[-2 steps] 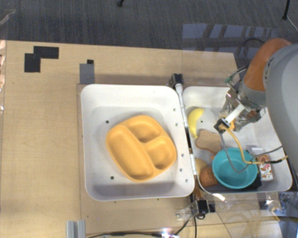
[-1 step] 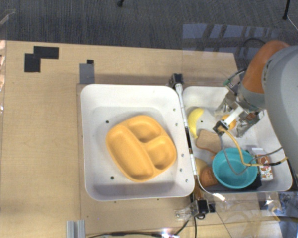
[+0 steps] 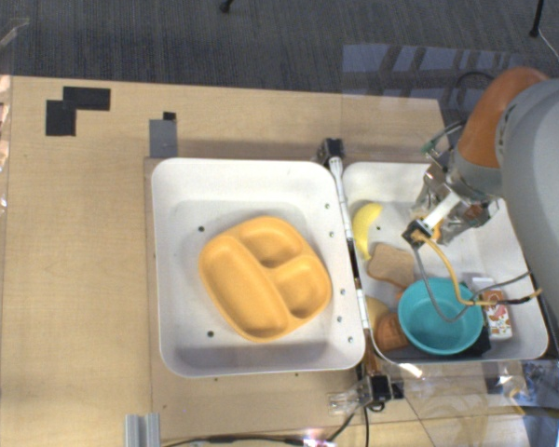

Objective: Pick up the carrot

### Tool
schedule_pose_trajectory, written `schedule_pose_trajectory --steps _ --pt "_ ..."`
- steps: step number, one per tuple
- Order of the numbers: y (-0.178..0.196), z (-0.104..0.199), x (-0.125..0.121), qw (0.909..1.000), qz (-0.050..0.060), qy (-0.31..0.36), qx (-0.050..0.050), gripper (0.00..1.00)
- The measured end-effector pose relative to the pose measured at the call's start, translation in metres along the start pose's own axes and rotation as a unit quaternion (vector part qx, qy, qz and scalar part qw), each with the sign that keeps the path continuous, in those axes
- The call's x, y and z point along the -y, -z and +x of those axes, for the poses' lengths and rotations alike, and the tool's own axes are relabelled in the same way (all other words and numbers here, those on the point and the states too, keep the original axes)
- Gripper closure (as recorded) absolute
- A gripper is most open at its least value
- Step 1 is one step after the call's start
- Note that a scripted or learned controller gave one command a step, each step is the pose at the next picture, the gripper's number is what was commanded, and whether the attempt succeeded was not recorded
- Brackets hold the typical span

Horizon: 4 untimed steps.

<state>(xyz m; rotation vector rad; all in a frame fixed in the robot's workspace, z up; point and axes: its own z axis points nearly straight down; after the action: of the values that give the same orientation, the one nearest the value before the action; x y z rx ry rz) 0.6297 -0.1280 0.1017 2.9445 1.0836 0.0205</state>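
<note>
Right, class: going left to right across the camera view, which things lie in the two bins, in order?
yellow divided plate → yellow rounded piece → teal bowl → small carton. The tan slice and brown lump overlap these, so they are left out.

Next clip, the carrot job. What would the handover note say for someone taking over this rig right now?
The gripper is over the far half of the right bin, with no carrot seen in it.
Right bin: yellow fruit, tan slice, teal bowl. An orange-brown thing beside the bowl may be the carrot; I cannot tell for sure.
Left bin: yellow divided plate.
Done: nothing lifted.
Left: find, grasp and raise the carrot.
</note>
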Motion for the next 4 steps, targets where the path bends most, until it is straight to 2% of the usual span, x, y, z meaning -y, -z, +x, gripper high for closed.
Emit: schedule_pose_trajectory --steps 1,2,3,4 --pt "-0.001 0.000 0.000 1.0000 0.000 0.001 0.001 0.00" --pt "-0.015 0.016 0.019 0.9882 0.004 0.153 0.003 0.00" --pt "-0.001 0.021 0.018 0.9880 0.001 0.154 -0.001 1.00" --pt "-0.002 0.020 0.018 0.9880 0.001 0.154 -0.001 0.00"
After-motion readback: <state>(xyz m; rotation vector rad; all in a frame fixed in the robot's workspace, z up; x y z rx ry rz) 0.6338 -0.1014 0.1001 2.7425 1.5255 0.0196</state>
